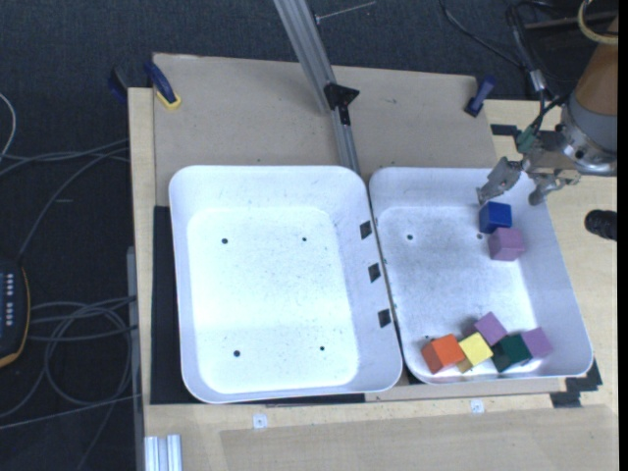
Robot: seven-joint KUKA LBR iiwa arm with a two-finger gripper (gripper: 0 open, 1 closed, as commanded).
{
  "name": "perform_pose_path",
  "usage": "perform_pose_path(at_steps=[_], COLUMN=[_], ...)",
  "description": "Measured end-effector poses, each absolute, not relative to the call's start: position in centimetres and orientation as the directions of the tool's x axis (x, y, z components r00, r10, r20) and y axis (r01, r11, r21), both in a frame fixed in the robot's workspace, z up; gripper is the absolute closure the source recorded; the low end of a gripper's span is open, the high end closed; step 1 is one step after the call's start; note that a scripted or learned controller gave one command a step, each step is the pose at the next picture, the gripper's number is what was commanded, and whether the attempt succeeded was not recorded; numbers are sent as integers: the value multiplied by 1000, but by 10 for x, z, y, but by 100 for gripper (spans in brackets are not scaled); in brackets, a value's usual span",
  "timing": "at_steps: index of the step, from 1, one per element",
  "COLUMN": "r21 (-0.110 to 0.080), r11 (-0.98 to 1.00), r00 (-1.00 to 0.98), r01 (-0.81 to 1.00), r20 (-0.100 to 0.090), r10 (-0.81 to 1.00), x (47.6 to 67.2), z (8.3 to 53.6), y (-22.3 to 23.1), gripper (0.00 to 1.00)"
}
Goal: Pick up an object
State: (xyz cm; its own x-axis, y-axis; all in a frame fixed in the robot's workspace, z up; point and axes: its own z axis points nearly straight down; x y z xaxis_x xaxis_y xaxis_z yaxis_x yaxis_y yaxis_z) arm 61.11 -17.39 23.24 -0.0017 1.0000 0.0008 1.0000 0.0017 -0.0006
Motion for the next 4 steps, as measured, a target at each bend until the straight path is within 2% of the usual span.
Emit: perform_pose_path(at_steps=[1, 3, 4], r21=[-1, -7, -4], r11=[2, 2, 1], r00=[-2, -2, -1], r01=[1000, 1000, 1000], r20=[0, 2, 1], r10=[1000, 1000, 1000], x=[611, 612, 612], z=[232, 121, 98], y=[-174, -157, -156], gripper=[0, 0, 0])
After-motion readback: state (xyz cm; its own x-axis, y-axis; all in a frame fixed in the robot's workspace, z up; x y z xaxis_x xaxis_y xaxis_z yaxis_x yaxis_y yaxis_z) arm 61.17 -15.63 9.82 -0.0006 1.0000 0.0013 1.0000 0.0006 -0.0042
